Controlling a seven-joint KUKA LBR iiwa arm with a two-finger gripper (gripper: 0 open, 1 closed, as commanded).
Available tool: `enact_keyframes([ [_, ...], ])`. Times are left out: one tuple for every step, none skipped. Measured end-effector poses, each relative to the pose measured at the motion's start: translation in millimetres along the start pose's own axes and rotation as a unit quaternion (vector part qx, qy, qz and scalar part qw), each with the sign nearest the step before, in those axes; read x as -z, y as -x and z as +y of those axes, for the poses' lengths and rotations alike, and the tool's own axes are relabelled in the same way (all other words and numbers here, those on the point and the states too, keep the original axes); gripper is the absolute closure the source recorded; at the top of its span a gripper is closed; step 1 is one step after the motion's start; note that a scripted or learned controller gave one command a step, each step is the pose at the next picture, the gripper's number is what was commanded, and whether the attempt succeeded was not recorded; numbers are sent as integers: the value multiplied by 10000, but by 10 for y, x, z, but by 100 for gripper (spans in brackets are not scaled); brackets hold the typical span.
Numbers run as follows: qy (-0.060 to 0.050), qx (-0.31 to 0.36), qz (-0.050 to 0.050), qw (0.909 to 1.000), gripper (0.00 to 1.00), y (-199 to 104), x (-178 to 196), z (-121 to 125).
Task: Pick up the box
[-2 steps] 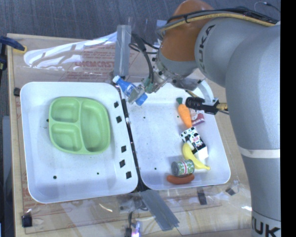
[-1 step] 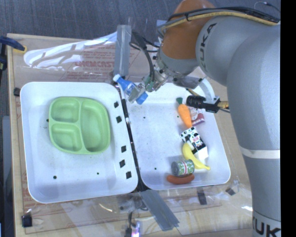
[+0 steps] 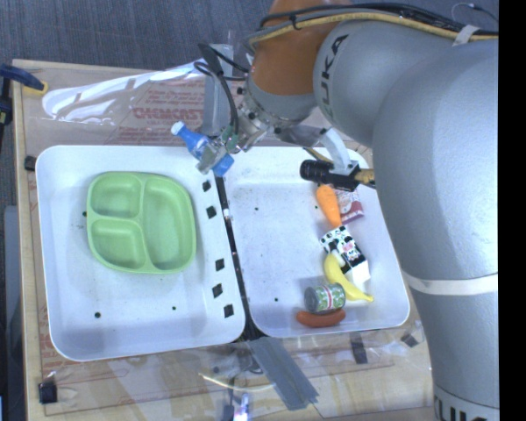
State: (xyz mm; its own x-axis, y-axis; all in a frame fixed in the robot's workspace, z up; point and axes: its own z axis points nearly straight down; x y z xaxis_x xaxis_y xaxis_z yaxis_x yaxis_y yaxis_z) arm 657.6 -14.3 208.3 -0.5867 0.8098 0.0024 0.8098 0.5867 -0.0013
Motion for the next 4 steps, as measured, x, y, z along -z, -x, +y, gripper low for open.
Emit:
enact_keyframes([
  [1, 303, -1, 9995, 100, 487, 340, -351],
  [-5, 324, 10, 9995, 100, 492, 405, -333],
  [-1, 1182, 5, 9930, 100, 775, -313, -611],
  [1, 1200, 11, 9928, 100, 782, -242, -598],
])
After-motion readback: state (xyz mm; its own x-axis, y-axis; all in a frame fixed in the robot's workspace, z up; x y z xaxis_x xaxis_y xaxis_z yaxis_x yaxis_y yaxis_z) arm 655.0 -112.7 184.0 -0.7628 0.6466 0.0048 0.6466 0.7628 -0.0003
